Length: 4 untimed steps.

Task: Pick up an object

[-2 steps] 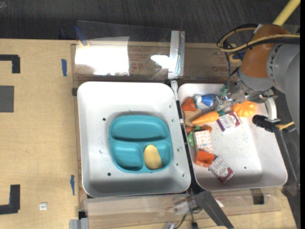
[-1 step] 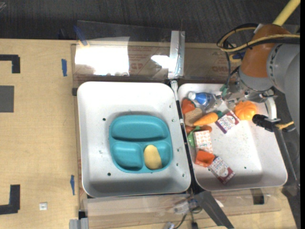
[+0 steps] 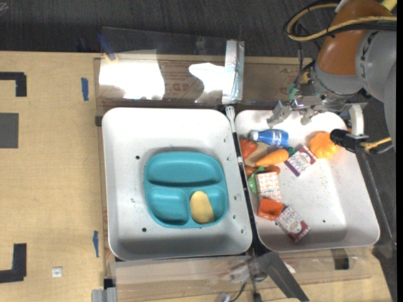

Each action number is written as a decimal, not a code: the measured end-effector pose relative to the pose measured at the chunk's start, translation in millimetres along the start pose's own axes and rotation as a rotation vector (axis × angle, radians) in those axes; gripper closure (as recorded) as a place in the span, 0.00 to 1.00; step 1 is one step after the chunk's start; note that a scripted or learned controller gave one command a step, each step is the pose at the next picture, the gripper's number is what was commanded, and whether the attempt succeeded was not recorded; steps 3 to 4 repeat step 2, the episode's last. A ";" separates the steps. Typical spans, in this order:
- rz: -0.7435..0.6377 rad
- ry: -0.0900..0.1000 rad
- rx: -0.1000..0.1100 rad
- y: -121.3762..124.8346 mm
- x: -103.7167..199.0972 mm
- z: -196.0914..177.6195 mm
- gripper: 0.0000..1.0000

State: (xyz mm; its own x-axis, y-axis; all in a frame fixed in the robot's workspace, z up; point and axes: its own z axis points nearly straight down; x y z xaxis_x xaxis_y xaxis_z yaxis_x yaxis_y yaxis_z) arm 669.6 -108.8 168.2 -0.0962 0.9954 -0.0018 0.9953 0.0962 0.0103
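The gripper (image 3: 295,109) hovers at the right bin's (image 3: 334,222) twelve o'clock rim, its state impossible to tell. A blue bottle (image 3: 269,136) lies just below, at seven o'clock of it, among packets.

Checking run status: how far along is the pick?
Done: the gripper is over the right bin's far edge, near the blue bottle. In hand: nothing visibly held. Left: the grasp and lift; the bottle, carrot and cartons lie in that bin. A yellow potato sits in the teal tray.
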 end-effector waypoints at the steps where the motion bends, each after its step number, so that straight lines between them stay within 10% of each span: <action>1: -0.066 -0.005 -0.006 -27.0 12.8 74.8 0.00; 2: -0.068 -0.002 -0.012 -24.5 14.8 62.2 1.00; 4: -0.068 -0.002 -0.012 -24.5 14.8 62.2 1.00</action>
